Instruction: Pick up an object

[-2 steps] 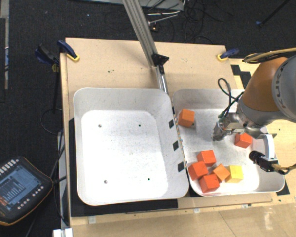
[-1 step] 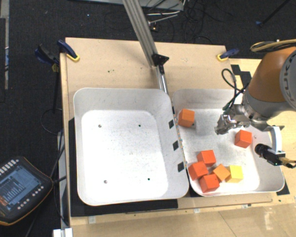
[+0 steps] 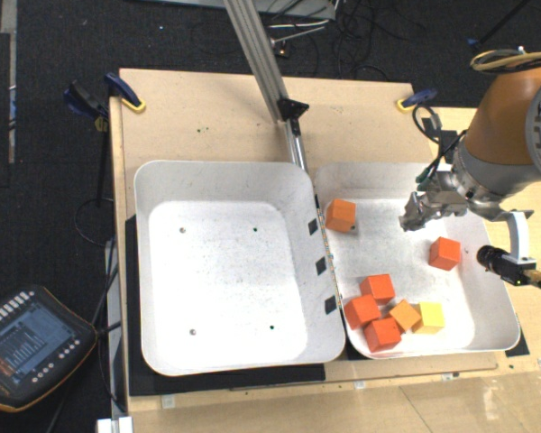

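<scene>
Orange blocks mostly, plus one yellow, all in the right bin (image 3: 487, 327). Loose orange cube (image 3: 342, 215) sits at abt 10 o'clock in that bin, another orange cube (image 3: 444, 253) at abt 3 o'clock, and a tight cluster (image 3: 389, 315) of orange blocks with the yellow block (image 3: 431, 316) down at 6 o'clock. Left bin (image 3: 162, 192) has just specks on it.

Gripper (image 3: 417, 218) hangs over the upper middle of the right bin, betw the two loose cubes, nothing visible in it. Can't tell from this angle if it's spread or closed, too dark and small.

Risk imo: if it drops straight down from here it lands on bare bin floor betw the cubes and closes on air. If it goes for the cluster instead, blocks are touching, so prob a bad wedge or a shove instead of a clean grab. The 3 o'clock cube looks like the easiest target.
</scene>
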`<state>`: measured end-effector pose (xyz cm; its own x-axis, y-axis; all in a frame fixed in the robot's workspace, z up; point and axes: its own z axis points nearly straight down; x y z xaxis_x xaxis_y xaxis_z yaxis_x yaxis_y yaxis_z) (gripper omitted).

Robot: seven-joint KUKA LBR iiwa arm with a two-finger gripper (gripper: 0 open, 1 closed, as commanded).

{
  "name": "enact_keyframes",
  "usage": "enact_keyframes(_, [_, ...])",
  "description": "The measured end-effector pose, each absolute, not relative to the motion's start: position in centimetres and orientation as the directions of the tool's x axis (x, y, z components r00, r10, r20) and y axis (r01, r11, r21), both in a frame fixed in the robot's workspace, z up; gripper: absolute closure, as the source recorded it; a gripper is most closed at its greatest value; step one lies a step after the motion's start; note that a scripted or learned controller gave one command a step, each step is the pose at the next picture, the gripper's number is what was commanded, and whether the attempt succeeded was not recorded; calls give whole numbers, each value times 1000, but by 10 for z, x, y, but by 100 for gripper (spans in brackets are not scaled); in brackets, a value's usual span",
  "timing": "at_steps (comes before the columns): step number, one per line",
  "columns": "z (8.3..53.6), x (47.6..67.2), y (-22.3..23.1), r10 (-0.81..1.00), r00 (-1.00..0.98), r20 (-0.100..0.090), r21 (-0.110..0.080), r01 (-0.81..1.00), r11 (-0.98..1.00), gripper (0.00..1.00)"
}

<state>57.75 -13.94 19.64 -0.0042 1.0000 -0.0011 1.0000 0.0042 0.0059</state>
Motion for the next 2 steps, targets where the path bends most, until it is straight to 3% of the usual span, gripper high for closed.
enact_keyframes(1, [223,579,-139,1000,-4,-1,5,1000,4,100])
enact_keyframes(2, [214,590,-89,1000,-8,1,0,1000,8,100])
